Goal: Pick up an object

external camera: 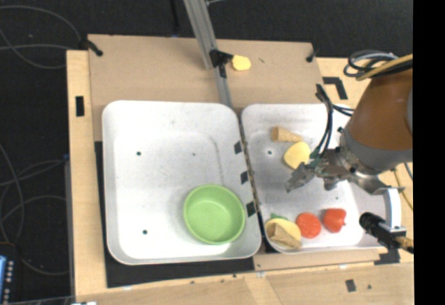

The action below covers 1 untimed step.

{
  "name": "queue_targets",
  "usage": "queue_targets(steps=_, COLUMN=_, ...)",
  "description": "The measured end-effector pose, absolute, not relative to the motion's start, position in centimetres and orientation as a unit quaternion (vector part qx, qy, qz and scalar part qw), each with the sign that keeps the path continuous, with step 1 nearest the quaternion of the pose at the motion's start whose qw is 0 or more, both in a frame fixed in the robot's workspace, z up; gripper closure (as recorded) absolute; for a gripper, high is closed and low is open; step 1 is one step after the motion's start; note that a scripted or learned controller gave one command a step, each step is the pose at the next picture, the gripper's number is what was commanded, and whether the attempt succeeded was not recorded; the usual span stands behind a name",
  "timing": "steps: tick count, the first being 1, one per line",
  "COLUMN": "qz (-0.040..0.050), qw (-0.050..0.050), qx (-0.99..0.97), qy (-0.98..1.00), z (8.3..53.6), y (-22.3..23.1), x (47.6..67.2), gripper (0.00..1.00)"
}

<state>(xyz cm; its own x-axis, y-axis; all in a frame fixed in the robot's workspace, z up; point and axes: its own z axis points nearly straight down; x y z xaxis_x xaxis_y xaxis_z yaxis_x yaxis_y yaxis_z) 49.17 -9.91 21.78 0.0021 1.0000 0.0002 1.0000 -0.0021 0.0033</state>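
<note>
Yellow piece (297,155) in right bin (261,123), long axis slanting up-right, fingers' (297,180) spread unclear

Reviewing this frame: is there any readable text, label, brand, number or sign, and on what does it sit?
None can be read.
No print shows on the two white bins, the green bowl or the food items.
Black angled marks on the bench near the arm are shapes, not letters.

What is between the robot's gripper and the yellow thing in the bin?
Nothing that can be seen. The gripper hangs in the right bin, just below the yellow object, with bare white floor around them. The tan wedge lies beyond it, out of the way.
</note>
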Motion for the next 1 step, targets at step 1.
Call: queue_targets(steps=1, qz=0.0014, qw=0.001, qx=0.708, qy=0.706, z=21.78, y=-9.91, x=49.18, gripper=0.0)
